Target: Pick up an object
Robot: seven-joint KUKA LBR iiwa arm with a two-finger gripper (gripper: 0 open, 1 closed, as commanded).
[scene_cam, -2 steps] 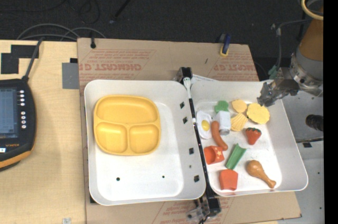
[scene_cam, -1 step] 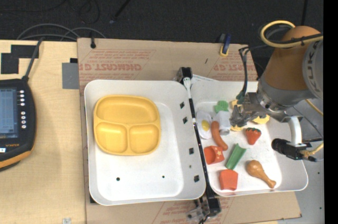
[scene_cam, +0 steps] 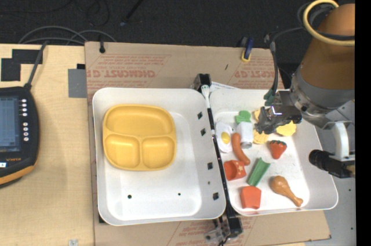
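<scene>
The right white bin (scene_cam: 324, 192) holds several toy foods: a fried egg (scene_cam: 225, 136), a sausage (scene_cam: 239, 148), a red pepper piece (scene_cam: 233, 169), a green cucumber (scene_cam: 258, 172), an orange carrot chunk (scene_cam: 250, 197), a chicken drumstick (scene_cam: 286, 189), a strawberry (scene_cam: 278, 148), a white bottle with a green cap (scene_cam: 244, 127) and yellow pieces (scene_cam: 285, 130). My gripper (scene_cam: 268, 122) hangs low over the bin's upper middle, just right of the bottle and above the yellow pieces. Its dark fingers blend with the wrist.
The left white bin (scene_cam: 191, 192) carries a yellow divided plate (scene_cam: 139, 137). A teach pendant (scene_cam: 16, 129) lies on the bench at far left. Cables run across the dark floor behind. The arm's grey and orange body (scene_cam: 330, 59) looms over the right bin's far right side.
</scene>
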